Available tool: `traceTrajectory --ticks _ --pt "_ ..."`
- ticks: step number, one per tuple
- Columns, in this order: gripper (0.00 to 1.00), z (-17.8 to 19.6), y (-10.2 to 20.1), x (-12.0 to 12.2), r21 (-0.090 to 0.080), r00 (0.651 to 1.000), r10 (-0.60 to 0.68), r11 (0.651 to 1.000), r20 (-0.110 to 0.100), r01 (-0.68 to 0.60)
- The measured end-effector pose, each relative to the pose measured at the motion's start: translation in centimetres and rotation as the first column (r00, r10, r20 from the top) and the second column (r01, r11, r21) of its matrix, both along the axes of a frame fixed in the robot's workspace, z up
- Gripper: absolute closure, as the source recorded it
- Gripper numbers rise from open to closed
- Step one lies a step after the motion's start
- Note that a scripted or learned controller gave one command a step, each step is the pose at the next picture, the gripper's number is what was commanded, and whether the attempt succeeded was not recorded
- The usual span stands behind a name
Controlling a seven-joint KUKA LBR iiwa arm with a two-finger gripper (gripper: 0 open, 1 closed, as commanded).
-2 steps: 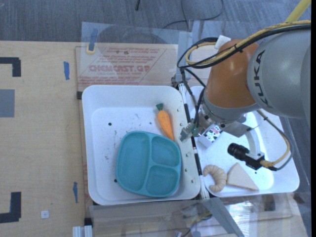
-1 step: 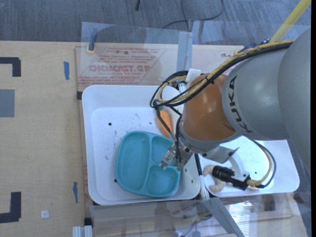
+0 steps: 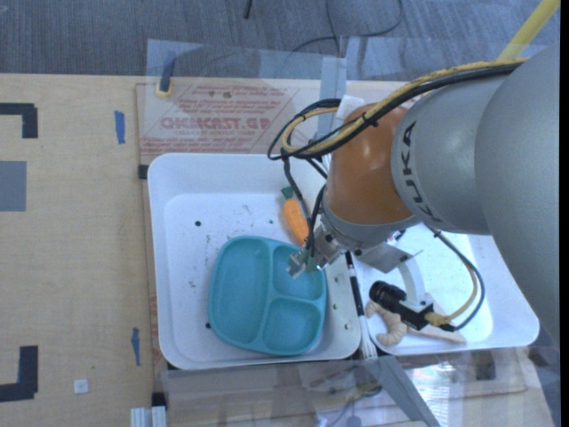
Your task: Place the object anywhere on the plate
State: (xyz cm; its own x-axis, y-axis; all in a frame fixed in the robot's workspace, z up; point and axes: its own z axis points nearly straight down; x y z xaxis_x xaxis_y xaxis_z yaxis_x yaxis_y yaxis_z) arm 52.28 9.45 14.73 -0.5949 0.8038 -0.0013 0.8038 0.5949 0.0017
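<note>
My gripper (image 3: pixel 305 261): tip small, dark, half hidden under own wrist; cannot tell whether released or clenched.
Carrot (image 3: pixel 293 220): orange, green stub; just beyond tip, lying in bin off plate edge, nothing seen gripping it. Judged not yet placed.
Plate (image 3: pixel 260 314): teal, three compartments; directly under tip, upper right compartment nearest, so short carry.
Left bin (image 3: pixel 162 238): holds plate and carrot.
Right bin (image 3: pixel 520 327): beige object (image 3: pixel 389 330), on my far side from the plate; irrelevant.
</note>
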Motion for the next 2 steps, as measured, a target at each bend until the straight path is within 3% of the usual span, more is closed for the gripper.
traceTrajectory --ticks 1,2 --pt "1.00 3.7 -1.2 -4.3 0.001 0.945 0.326 0.945 -0.003 -0.326" --pt "1.00 3.7 -0.5 1.9 -0.001 0.952 0.305 0.952 0.001 -0.305"
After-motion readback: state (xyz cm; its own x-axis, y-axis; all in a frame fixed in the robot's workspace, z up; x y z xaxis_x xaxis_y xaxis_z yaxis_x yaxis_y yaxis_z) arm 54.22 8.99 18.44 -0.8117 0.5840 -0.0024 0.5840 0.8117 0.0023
